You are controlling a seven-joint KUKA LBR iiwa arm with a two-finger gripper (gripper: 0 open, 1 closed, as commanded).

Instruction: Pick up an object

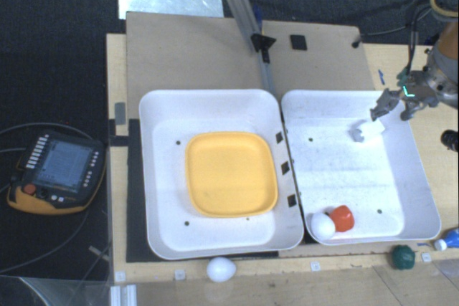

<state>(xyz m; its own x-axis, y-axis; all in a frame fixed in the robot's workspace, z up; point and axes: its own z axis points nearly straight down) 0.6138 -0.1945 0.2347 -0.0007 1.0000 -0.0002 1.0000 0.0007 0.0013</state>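
Observation:
My gripper [396, 108] hangs over the far right edge of the right bin [401, 175], its two dark fingers spread open with nothing between them. A small grey piece [357, 132] lies on the bin floor just left of and below the gripper. At the bin's near edge a red object [343, 218] sits touching a white egg-shaped object [323, 226]. The left bin [161, 154] holds a square yellow plate [232, 173].
Outside the bins, a white egg [221, 269] lies on the bench in front of the left bin. A dark green object [403, 256] and a blue-tipped item [446, 243] lie at the front right. A teach pendant [54, 173] rests on the floor at far left.

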